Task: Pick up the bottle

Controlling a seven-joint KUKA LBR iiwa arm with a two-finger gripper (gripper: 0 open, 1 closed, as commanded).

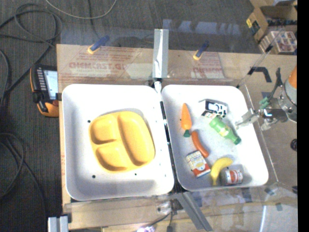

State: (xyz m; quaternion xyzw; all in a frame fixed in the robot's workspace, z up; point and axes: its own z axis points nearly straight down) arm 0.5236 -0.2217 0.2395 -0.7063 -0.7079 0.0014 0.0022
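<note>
The green bottle (225,130) lies on its side in the right bin (252,151), in the upper middle, tilted with one end toward the lower right. My gripper (247,119) hangs over the bin's right rim, just right of the bottle and slightly above it in the view, apart from it. Nothing shows in its grasp.
In the right bin around the bottle are an orange carrot (186,118), a sausage (200,143), a black-and-white packet (214,108), a small carton (197,163), a banana (219,167) and a can (232,176). The left bin (77,105) holds a yellow divided plate (123,140).
</note>
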